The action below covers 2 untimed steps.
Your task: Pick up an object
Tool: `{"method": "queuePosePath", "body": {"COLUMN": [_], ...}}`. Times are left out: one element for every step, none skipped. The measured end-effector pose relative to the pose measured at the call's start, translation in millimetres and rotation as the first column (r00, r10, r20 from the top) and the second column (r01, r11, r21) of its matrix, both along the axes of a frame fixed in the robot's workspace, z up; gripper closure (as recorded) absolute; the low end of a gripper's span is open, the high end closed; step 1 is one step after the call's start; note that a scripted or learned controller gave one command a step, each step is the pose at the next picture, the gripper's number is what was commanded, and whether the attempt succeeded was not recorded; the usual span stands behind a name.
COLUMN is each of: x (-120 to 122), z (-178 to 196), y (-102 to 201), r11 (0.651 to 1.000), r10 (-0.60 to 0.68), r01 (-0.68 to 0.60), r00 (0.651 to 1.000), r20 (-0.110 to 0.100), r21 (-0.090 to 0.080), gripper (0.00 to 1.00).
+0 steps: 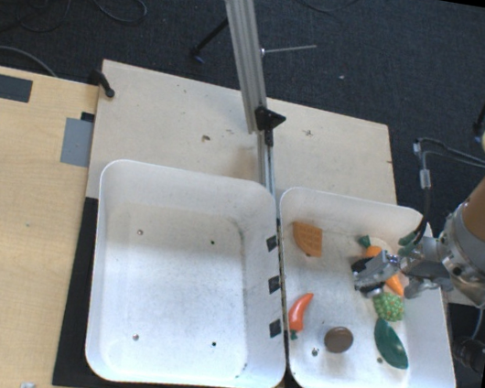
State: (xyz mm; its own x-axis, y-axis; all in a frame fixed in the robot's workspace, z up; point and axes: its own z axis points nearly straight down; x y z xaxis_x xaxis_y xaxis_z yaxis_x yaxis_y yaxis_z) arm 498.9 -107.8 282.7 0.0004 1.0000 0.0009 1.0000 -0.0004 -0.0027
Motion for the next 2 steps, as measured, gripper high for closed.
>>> {"method": "queuePosePath", "body": {"x": [0.0,-10.8], "z": [0.0,-52.9], "y": [-0.5,-1.5], "r11": [1.0,1.0], "r10": [-0.002,0.0], "r01": [0.002,0.0], "r00": [1.0,1.0], "r20": [0.001,-0.006], "r21": [0.0,0.001], "gripper": [0.0,0.0]}}
